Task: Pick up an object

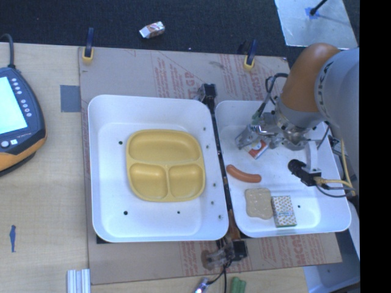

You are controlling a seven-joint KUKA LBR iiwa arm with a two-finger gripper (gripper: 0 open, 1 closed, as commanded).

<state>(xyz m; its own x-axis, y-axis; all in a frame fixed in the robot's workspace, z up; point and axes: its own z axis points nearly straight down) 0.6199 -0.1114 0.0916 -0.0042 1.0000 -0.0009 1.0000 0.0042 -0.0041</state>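
Note:
My gripper [252,138] hangs low over the back part of the right bin [330,221], with the grey arm and its orange band reaching in from the right. A small red and white object [259,150] lies right under the gripper's tip, partly hidden by it. I cannot tell whether it is gripped. Nearer the front lies a reddish sausage [244,174]. A beige slice of toast [258,202] and a small patterned box [283,210] sit side by side at the bin's front.
The left bin [104,218] holds a yellow divided plate [165,163]. A teach pendant [15,118] rests on the bench at far left. A crumpled wrapper [152,30] lies on the dark floor beyond the bench.

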